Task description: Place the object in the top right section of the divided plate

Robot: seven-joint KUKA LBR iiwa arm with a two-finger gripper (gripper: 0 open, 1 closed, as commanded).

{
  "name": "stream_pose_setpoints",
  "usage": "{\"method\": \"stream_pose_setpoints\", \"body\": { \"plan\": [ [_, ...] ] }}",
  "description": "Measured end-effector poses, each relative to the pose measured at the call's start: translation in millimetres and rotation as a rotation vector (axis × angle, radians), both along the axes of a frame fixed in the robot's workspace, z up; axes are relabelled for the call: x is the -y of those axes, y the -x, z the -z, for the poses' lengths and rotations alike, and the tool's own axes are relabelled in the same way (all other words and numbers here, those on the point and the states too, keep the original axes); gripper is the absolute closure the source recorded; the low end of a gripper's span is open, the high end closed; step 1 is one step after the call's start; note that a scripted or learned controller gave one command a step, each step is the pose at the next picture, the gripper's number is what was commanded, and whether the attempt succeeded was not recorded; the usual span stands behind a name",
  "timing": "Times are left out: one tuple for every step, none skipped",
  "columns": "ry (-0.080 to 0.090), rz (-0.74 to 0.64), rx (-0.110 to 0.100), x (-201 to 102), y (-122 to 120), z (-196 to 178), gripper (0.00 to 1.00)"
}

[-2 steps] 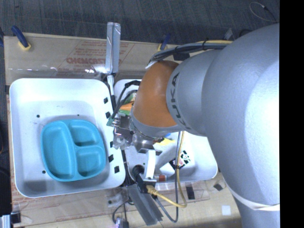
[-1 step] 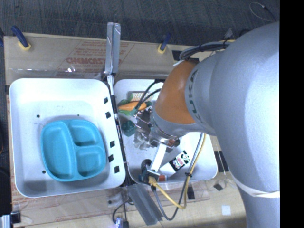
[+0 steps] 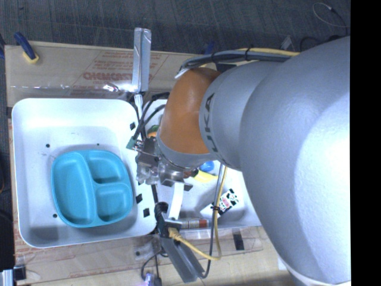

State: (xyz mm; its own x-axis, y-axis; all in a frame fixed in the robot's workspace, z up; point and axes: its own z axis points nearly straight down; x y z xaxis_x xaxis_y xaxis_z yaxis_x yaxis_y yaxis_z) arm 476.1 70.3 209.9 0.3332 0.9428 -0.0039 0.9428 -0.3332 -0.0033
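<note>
Grey arm (image 3: 286,148) is closest to the camera and covers most of the right side. Its orange band (image 3: 184,112) sits above the wrist. The gripper (image 3: 156,174) hangs low over the seam between the two bins, just right of the left bin's (image 3: 30,136) inner wall. Whether the claw is spread or closed cannot be told, because the wrist body and cables hide it. No item can be seen held in it.

A yellow cable (image 3: 196,252) loops at the front edge, under the wrist. The right bin (image 3: 250,222) is mostly under the arm. In its visible strip a red-tipped marker (image 3: 191,223) lies flat along the front wall. A small black-and-white patterned item (image 3: 227,200) sits just behind it to the right. A yellow and blue item (image 3: 208,167) is farther back, partly tucked under the wrist. Which of these is the task object cannot be told. All three are in the right bin and apart from the plate.

The blue divided plate (image 3: 74,186) lies flat in the front half of the left bin, with one long section on the left and two smaller ones on the right.

Farther back, a cardboard sheet (image 3: 113,70) with red print lies behind the bins. A silver upright bar (image 3: 141,61) stands at the left bin's back right corner.
</note>
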Motion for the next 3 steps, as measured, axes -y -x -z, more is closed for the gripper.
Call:
{"method": "stream_pose_setpoints", "body": {
  "plan": [
    [0.001,0.373,-0.004,28.2,0.5,21.5,1.00],
    [0.001,0.235,-0.001,-32.1,0.6,17.3,1.00],
    [0.001,0.235,-0.001,-32.1,0.6,17.3,0.00]
  ]
}}
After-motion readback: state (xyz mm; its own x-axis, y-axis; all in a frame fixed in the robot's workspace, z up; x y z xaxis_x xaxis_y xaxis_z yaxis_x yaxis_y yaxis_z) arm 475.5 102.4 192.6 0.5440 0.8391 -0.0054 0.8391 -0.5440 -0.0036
